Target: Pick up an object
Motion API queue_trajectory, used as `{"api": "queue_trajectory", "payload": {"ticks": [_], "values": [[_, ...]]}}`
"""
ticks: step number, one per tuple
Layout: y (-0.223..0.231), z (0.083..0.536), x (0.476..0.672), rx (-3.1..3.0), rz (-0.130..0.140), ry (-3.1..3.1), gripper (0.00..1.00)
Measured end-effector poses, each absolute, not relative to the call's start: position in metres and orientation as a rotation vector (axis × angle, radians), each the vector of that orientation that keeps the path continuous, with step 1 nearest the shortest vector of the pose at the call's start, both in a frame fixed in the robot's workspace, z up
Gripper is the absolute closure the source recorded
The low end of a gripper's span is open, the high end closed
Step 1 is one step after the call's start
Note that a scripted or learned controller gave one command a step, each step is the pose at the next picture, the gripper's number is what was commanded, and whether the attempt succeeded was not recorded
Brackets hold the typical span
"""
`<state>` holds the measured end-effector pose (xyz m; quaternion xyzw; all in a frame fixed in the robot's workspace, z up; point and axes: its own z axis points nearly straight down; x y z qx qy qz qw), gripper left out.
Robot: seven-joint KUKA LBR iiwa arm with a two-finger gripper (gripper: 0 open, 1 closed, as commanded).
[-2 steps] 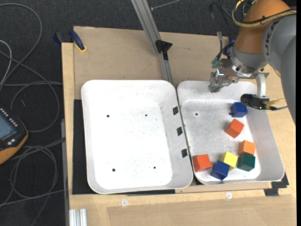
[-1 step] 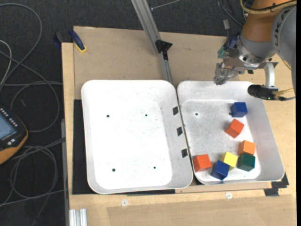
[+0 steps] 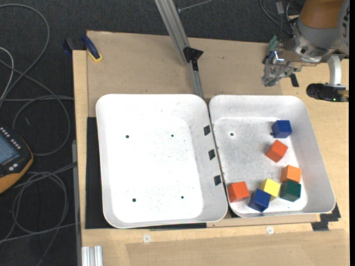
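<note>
The right bin (image 3: 310,143) holds several small cubes. A blue cube (image 3: 282,128) lies near its far side, with an orange cube (image 3: 277,151) just in front of it. Along the near edge sit an orange cube (image 3: 238,191), a blue cube (image 3: 259,199), a yellow cube (image 3: 271,187), a green cube (image 3: 290,190) and another orange cube (image 3: 291,174). My gripper (image 3: 272,75) hangs over the bare bench behind the right bin's far rim, well apart from every cube. Nothing is seen in it.
The left bin (image 3: 105,148) adjoins the right one. A slanted metal pole (image 3: 173,24) crosses the bench behind the bins. A blue and yellow tool (image 3: 92,48) lies at the bench's far left corner. Cables and a handheld pendant (image 3: 11,159) lie on the floor at left.
</note>
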<state>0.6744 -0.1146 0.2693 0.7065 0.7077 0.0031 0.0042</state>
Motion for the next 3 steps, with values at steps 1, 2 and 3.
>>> {"api": "queue_trajectory", "payload": {"ticks": [1, 2, 3], "values": [[-0.06, 0.273, 0.666, 2.216, 0.002, 2.229, 1.0], [0.0, 0.273, 0.646, 2.216, 0.001, 2.232, 1.0], [0.054, 0.272, 0.622, 2.216, 0.001, 2.232, 1.0]]}}
